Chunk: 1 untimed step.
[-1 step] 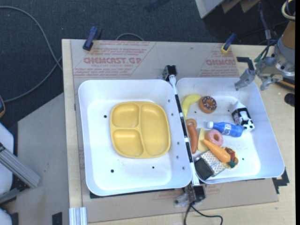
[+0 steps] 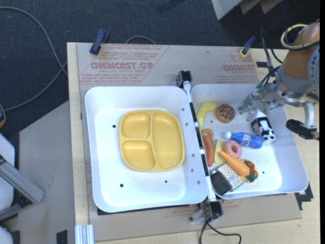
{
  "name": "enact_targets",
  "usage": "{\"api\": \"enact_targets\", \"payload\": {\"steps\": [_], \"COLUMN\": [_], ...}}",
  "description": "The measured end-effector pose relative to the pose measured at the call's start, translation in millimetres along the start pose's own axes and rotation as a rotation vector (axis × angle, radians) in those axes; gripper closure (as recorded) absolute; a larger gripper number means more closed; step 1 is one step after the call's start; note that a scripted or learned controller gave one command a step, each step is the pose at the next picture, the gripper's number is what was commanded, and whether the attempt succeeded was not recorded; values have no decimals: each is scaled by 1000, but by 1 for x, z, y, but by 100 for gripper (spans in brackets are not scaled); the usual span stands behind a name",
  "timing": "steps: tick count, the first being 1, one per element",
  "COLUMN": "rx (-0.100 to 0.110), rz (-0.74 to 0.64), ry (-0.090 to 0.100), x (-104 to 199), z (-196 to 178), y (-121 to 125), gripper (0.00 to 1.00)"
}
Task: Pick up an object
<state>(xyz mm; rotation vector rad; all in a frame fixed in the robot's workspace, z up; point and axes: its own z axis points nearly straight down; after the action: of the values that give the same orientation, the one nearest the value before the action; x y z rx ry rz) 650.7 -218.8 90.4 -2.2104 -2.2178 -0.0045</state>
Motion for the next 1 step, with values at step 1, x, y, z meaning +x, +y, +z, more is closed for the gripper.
{"api": "enact_targets", "payload": {"steps": [1], "rx": [-6], "rz": [-1], "ry": [-1], "x": [1], "z": [5], "y": [-22], "gripper": [0]}}
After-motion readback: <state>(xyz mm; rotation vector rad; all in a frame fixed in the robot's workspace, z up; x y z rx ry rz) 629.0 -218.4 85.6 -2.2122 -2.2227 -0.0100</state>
